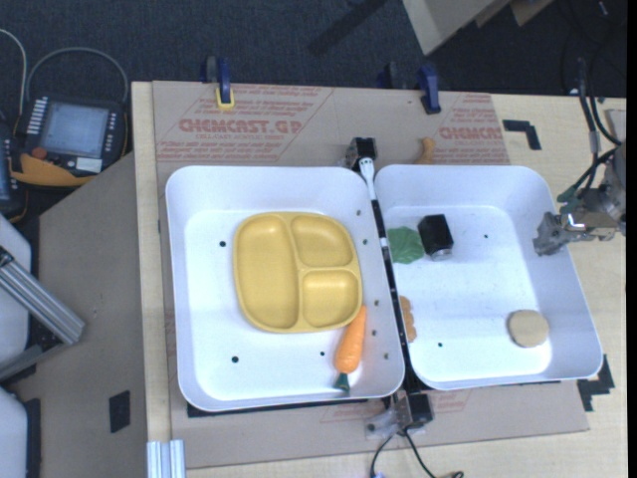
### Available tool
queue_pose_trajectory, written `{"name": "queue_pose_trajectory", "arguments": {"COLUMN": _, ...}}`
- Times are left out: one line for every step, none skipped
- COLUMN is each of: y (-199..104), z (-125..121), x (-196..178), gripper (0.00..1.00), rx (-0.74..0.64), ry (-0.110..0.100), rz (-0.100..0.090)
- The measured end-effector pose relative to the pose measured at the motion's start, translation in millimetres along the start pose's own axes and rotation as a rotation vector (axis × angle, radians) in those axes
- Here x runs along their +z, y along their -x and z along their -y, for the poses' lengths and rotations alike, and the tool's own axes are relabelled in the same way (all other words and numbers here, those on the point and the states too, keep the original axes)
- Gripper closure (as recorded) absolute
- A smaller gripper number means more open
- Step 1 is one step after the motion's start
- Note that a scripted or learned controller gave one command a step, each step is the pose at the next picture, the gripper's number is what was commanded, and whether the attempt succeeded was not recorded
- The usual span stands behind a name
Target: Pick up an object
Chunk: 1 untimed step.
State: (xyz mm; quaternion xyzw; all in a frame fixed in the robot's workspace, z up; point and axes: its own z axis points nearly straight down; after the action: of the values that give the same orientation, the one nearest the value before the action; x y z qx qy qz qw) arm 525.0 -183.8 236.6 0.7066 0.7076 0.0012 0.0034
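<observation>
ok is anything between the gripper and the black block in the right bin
Nothing visible. The gripper sits at the right bin's right rim, and only bare white floor lies between it and the black block. The green piece lies on the block's far side.

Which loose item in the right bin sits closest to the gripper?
The black block is nearest the gripper, roughly level with it. The tan round piece sits toward the front corner; the green piece lies beyond the block.

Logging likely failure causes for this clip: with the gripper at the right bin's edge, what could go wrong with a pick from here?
1. The gripper sits right at the right bin's rim; descending here may strike the wall.
2. The black block touches the green piece, so a grasp could catch both or push one aside.
3. The beige round object lies near the bin's sloped wall, leaving little finger room.
</observation>
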Motion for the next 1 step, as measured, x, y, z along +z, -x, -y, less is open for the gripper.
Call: {"name": "queue_pose_trajectory", "arguments": {"y": -51.1, "z": -6.4, "x": -8.3, "gripper": 1.0, "rx": -0.005, "ry": -0.003, "rz": -0.003}}
